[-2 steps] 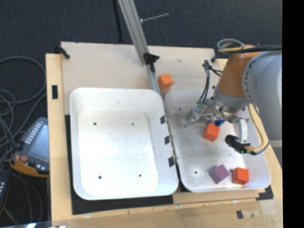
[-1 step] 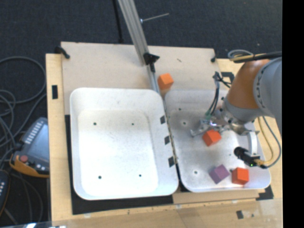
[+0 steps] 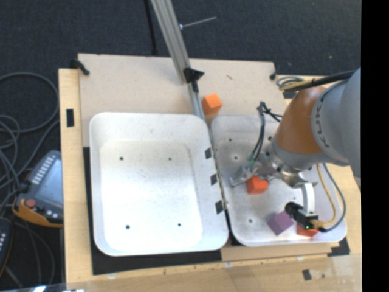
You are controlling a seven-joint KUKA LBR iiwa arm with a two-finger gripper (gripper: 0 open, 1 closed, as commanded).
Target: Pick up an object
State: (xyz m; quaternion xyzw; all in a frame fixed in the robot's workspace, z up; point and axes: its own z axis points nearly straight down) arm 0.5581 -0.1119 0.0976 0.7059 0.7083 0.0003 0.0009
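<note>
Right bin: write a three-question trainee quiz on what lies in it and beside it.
1. True or false: the purple block lies in the right bin.
2. Which block sits outside both bins, on the board by the metal rail? A) purple block B) orange cube C) red-orange block
3. Fill in: the gripper is over the ____ bin.

Key: 1 true; 2 B; 3 right.

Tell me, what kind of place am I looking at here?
Probably a robotics lab test bench: a grey and orange robot arm reaches over two white bins, toy-like blocks lie in one, and cables trail across dark carpet.
</note>
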